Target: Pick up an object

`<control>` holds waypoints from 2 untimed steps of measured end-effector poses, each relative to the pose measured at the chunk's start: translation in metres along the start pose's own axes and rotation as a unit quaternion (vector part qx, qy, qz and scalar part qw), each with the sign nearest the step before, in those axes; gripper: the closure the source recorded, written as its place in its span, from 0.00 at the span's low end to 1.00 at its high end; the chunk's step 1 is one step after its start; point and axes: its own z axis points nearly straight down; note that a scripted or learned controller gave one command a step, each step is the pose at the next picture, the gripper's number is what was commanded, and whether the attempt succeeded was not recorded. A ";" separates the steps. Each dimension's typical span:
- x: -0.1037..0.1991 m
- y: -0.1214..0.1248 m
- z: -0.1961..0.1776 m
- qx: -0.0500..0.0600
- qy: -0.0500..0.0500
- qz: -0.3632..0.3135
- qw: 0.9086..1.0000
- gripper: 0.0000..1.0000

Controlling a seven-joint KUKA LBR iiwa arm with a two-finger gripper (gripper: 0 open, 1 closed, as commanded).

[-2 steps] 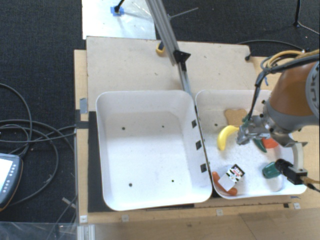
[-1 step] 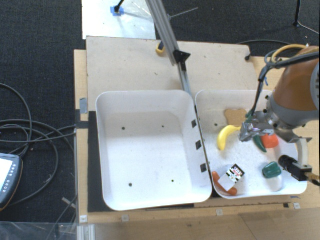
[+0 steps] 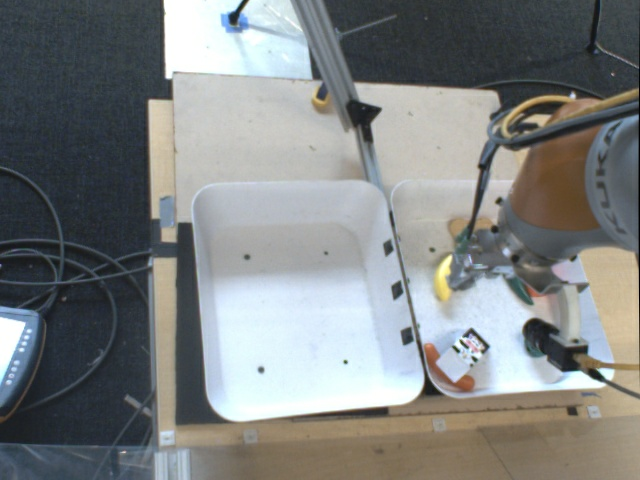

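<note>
Your gripper (image 3: 462, 271) sits low in the right bin (image 3: 420, 208) against the banana (image 3: 443, 278), jaws' state unclear, so a glancing close could just nudge the fruit toward the divider.

Two bins sit side by side on the bench (image 3: 250, 128), the left bin (image 3: 290, 198) beside the right bin (image 3: 420, 193), whose front edge has a small box (image 3: 470, 347) near a carrot-like piece (image 3: 447, 366).
</note>
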 end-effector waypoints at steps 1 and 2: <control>0.056 -0.003 -0.017 -0.002 0.000 -0.001 1.000 1.00; 0.116 -0.010 -0.013 0.000 0.001 -0.001 1.000 1.00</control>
